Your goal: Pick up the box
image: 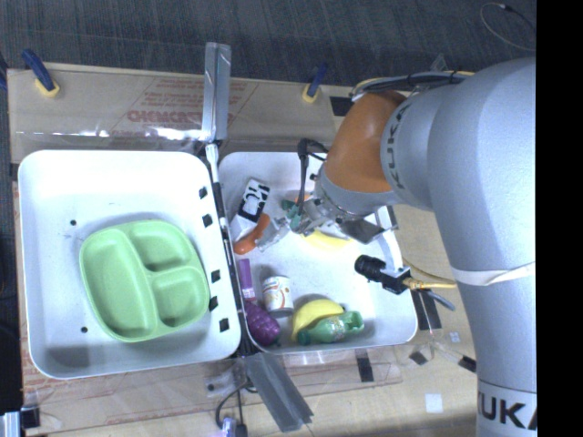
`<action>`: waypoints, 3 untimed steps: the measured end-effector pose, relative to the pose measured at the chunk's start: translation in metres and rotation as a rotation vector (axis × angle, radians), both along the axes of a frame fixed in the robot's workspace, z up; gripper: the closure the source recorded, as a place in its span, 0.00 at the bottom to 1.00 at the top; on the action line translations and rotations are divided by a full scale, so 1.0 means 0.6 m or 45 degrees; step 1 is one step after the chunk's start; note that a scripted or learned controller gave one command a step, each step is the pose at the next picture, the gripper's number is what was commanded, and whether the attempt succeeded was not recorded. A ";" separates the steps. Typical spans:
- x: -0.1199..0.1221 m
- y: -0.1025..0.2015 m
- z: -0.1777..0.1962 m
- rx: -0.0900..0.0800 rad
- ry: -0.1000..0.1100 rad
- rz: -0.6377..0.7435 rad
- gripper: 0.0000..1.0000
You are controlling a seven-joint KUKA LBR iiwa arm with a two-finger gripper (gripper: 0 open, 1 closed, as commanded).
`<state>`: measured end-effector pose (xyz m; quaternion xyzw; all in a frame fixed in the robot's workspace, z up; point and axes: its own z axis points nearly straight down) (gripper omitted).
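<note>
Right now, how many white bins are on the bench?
2: the left bin holds a green tray; the right bin, beside it, holds small items. The arm may hide others.

Two white bins (36, 244) sit on a tan cardboard-brown counter (118, 98) printed with faded red lettering. The left bin holds a pale green divided tray (144, 279). In the right one lie a black-and-white box (254, 198), an orange carrot (252, 235), purple grapes (262, 324), a yellow banana (312, 314) and a white can (277, 292). The arm (474, 153) is grey with an orange band (360, 144).
</note>
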<state>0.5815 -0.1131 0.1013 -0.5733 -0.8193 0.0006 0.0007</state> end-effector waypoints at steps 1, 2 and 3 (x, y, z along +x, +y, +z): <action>-0.065 -0.042 0.378 -0.002 -0.003 0.202 0.00; -0.075 0.020 0.016 0.001 0.004 0.039 0.00; -0.175 -0.003 0.170 0.001 0.000 0.060 0.00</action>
